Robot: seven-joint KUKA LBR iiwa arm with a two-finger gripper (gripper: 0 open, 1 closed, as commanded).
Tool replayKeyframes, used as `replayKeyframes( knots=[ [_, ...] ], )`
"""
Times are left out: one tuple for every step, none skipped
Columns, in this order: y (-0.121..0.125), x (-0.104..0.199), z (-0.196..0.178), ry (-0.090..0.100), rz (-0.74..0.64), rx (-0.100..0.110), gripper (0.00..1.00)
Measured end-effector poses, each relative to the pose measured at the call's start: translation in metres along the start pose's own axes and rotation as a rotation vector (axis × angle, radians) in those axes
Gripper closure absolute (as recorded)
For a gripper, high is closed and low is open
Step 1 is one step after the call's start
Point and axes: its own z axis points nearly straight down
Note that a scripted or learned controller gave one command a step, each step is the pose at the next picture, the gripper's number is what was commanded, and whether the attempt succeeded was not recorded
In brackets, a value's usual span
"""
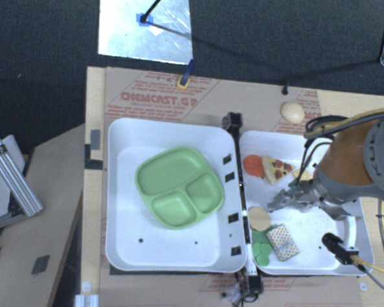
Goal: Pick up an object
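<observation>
Nearest the camera, a checkered block (pixel 282 243) and green discs (pixel 261 248) lie in the right bin (pixel 315 267), just below-left of the tool (pixel 281 200), which hangs low beside a tan disc (pixel 259 218), grip state unclear.

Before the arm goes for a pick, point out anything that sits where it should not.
One thing stands out: a pale egg-shaped object lies on the bench board behind the right bin, outside both bins. The green divided tray sits askew in the left bin. The remaining items lie inside the right bin, near the gripper.
</observation>
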Motion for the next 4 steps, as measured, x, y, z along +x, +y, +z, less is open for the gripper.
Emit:
replayKeyframes(
  knots=[
    [0.001, 0.0, -0.002, -0.001, 0.0, -0.004, 0.0],
    [0.001, 0.0, -0.013, -0.001, 0.0, -0.006, 1.0],
    [0.003, -0.01, -0.068, -0.003, 0.001, -0.009, 1.0],
    [0.001, -0.001, -0.125, -0.003, -0.005, -0.011, 1.0]
  ],
)
